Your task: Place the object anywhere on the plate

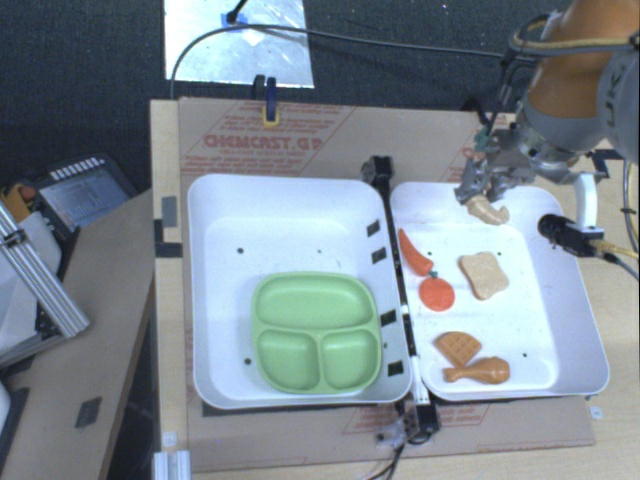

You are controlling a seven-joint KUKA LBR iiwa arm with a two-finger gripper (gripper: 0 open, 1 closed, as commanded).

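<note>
The left white bin (215,258) holds a green plate (300,306) with three compartments, set toward the bin's near edge and close to its right wall. The right white bin (565,313) holds the food pieces. An orange-red carrot (414,252) lies slanted along its left wall, with a round red slice (436,294) just beyond the carrot's near tip. A slice of toast (484,274) lies near the middle. A brown waffle piece (457,346) and a chicken drumstick (480,371) lie side by side close to the near edge. A pale beige piece (489,211) lies by the far edge of this bin, well apart from the plate. The gripper (481,194) hangs right over its far end, and it cannot be told whether the tool is spread or pressed together, nor whether it touches the piece. Black clips (376,228) line the seam where the two bins meet, between the plate and the food. Both bins rest on a cardboard sheet (300,138) with a yellow-handled clamp (268,100) on its far edge
</note>
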